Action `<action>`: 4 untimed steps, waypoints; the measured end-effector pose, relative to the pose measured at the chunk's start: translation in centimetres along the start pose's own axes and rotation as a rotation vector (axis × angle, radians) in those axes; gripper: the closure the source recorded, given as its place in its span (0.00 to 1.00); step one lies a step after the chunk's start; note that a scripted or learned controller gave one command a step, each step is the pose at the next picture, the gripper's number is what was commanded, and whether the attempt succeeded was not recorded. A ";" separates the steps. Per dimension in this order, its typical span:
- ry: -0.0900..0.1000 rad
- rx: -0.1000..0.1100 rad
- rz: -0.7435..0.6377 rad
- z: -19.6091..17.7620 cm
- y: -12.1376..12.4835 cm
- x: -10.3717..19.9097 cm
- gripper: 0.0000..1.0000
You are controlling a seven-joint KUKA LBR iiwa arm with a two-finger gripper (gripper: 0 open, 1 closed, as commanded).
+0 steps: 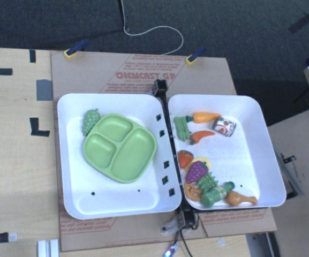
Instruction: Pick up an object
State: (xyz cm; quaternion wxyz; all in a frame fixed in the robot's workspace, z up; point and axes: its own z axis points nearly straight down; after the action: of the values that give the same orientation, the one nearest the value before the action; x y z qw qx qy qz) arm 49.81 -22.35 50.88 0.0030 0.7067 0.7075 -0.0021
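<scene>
Nearest us, at five o'clock in the right bin (261,143), we find the crowded toy cluster: purple grapes (196,171), a green piece (214,194), a tan one (240,199). Farther, toward twelve o'clock, the carrot (205,117) lies with its long axis three-to-nine, beside the small can (224,126). We cannot tell the pincer's state.
</scene>
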 end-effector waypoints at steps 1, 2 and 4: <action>0.010 0.010 0.002 8.2 -1.5 0.1 1.00; 0.002 -0.012 -0.005 -3.2 4.5 2.4 1.00; 0.004 0.000 0.001 -2.0 -1.4 -0.1 1.00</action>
State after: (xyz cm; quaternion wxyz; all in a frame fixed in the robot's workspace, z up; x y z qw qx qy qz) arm 48.44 -22.39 52.87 0.0016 0.7070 0.7073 -0.0007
